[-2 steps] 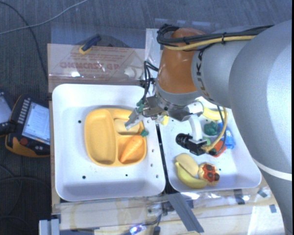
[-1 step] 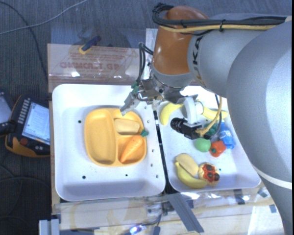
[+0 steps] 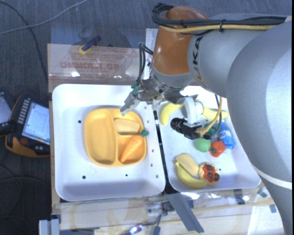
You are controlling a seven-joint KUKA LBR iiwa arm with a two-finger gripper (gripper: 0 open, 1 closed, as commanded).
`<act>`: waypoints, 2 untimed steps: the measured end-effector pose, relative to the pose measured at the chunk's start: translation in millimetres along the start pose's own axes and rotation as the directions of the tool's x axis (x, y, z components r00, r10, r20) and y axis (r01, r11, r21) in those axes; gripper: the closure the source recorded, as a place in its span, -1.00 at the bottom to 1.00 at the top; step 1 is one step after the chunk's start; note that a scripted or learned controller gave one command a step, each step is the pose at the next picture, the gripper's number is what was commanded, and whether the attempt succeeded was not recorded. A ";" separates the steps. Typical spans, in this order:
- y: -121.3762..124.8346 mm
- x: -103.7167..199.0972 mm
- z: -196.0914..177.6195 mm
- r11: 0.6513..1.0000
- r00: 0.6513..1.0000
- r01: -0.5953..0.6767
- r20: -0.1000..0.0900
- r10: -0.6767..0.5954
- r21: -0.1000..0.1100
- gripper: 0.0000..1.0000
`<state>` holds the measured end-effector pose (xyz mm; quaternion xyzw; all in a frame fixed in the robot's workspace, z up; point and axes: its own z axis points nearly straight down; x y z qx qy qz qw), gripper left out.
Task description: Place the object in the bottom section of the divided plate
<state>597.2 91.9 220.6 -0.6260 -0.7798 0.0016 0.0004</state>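
One yellow divided plate (image 3: pixel 102 136) sits in the left bin (image 3: pixel 68 180), with one carrot (image 3: pixel 133 148) in its bottom section and one tan bread piece (image 3: pixel 127 126) in the section above. The gripper (image 3: pixel 132 100) hangs over the plate's upper rim, its fingers apart with nothing between them, while the arm (image 3: pixel 245 67) hides much of the right bin (image 3: pixel 235 180), where two bananas (image 3: pixel 188 170) and some small toys crowd together

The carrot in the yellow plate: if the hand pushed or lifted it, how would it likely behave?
The carrot looks like smooth, rigid toy plastic, so probably light and a bit slippery. Its tapered round body could roll, though the divided plate's compartment walls should contain it.
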 end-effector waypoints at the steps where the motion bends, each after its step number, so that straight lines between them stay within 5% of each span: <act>1: -45.6 22.5 -48.5 1.000 1.000 0.004 -0.001 -0.004 0.000 -1.00; 2: -35.6 3.9 -93.2 0.885 0.885 -0.465 0.002 0.465 -0.001 -1.00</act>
